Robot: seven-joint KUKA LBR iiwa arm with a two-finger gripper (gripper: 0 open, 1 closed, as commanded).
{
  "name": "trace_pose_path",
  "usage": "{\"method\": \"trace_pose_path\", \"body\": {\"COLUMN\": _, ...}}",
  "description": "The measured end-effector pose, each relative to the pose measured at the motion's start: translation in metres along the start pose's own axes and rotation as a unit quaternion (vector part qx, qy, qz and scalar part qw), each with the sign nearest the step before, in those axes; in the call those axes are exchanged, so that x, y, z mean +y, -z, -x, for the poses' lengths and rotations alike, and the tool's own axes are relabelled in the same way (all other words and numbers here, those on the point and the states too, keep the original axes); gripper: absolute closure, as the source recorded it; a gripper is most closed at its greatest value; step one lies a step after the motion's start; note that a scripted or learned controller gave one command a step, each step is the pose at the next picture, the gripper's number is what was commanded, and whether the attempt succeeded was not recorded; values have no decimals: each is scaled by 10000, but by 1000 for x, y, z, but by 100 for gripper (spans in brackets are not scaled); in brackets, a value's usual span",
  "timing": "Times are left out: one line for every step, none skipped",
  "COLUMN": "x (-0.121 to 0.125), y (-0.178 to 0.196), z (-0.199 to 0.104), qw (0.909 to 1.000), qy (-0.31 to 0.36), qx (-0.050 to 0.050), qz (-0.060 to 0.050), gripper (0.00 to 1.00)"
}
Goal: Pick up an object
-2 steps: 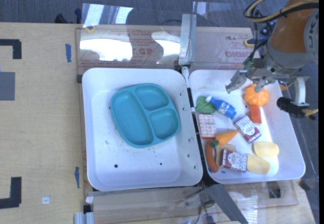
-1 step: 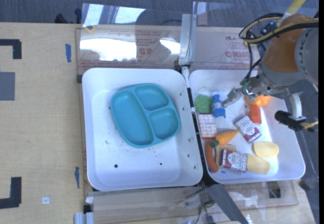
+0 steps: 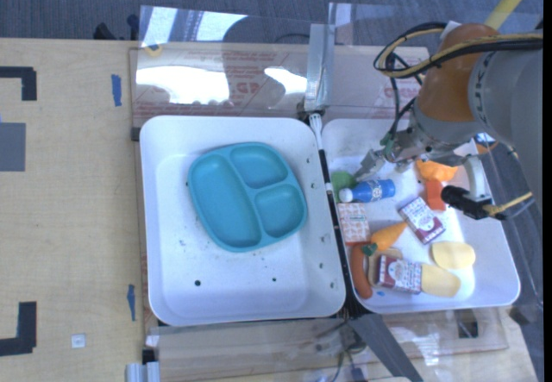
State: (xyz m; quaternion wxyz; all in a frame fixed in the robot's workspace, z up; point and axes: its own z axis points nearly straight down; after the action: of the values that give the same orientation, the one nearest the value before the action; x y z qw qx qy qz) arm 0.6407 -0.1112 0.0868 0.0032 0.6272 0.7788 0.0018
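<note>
I see the gripper (image 3: pixel 379 160) low in the right bin (image 3: pixel 496 272), at 12 o'clock from the blue bottle (image 3: pixel 373 191); finger state I cannot tell. Blue divided plate (image 3: pixel 248 196) sits mid left bin (image 3: pixel 164 225).
</note>
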Motion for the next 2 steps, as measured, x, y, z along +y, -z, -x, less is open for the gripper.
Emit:
{"method": "trace_pose_path", "body": {"x": -50, "y": 2, "z": -23, "qw": 9999, "qy": 133, "qx": 5, "qz": -4, "gripper": 0}}
{"method": "trace_pose_path", "body": {"x": -47, "y": 14, "z": -22, "qw": 9999, "qy": 121, "qx": -9, "qz": 30, "gripper": 100}}
